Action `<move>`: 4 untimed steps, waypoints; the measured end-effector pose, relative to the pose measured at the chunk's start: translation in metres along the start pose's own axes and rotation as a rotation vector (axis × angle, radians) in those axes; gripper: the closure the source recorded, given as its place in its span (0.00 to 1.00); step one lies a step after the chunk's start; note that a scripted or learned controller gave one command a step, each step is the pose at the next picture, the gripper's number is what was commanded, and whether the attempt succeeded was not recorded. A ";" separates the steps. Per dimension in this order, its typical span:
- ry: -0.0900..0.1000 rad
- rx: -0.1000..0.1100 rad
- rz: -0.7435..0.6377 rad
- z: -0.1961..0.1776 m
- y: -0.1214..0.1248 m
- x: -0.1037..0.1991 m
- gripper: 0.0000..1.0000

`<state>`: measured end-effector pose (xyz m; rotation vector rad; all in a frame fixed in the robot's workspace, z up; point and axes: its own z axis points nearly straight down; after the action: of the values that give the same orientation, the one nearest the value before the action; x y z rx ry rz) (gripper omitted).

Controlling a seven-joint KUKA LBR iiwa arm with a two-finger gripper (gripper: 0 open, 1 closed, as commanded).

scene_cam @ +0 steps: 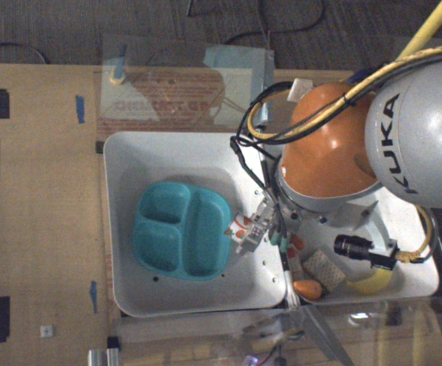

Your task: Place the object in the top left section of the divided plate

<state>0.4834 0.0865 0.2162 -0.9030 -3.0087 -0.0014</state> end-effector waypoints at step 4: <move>-0.025 -0.038 -0.233 0.096 0.102 0.050 0.00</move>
<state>0.4976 0.1988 0.1198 -0.5538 -3.1275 -0.0474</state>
